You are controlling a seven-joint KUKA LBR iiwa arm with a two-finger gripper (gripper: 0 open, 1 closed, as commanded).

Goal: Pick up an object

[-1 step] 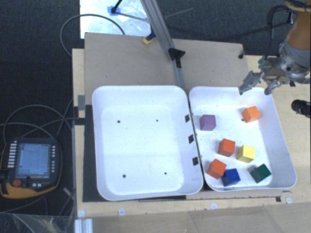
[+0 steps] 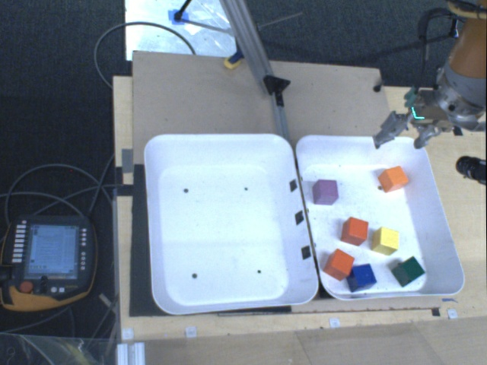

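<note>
Gripper (image 2: 405,134) spread, nothing in it, above right bin (image 2: 449,226) w/ cubes.

A dark carpeted floor (image 2: 53,67) surrounds the pale wooden bench (image 2: 228,333). A brown board (image 2: 205,90) covers the bench top. On the floor at left lies a teach pendant (image 2: 47,261) with looping cables (image 2: 106,44). A shiny sheet (image 2: 163,10) lies beyond the bench, crossed by a slanting metal pole (image 2: 247,33).

A single fixed camera looks down at a slant from above the bench, far enough to take in both white bins (image 2: 221,147) whole, with dark carpet (image 2: 53,67) from nine to twelve o'clock.
</note>
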